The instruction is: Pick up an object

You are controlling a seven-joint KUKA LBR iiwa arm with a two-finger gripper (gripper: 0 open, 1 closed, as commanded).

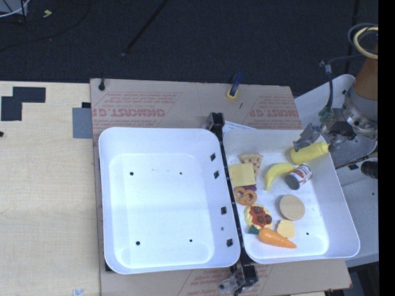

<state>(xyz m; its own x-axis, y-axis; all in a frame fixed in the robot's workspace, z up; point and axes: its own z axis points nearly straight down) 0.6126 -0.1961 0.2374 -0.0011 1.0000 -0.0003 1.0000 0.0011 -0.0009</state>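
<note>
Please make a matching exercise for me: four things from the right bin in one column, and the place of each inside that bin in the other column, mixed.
Things:
1. carrot
2. banana
3. can
4. yellow bottle

Places:
A. just right of the banana
B. near the bin's front edge
C. at the bin's far right, by the gripper
D. middle of the bin, left of the can

Pairs: 1-B, 2-D, 3-A, 4-C

I see two white bins side by side: left bin, right bin, walls touching. Black clip joins them at far end. Both sit on brown cardboard sheet with red print. Blue-and-yellow clamp on its far edge. Pale wooden benchtop at left carries black patch and grey patch. Dark floor beyond, cables at far left.
</note>
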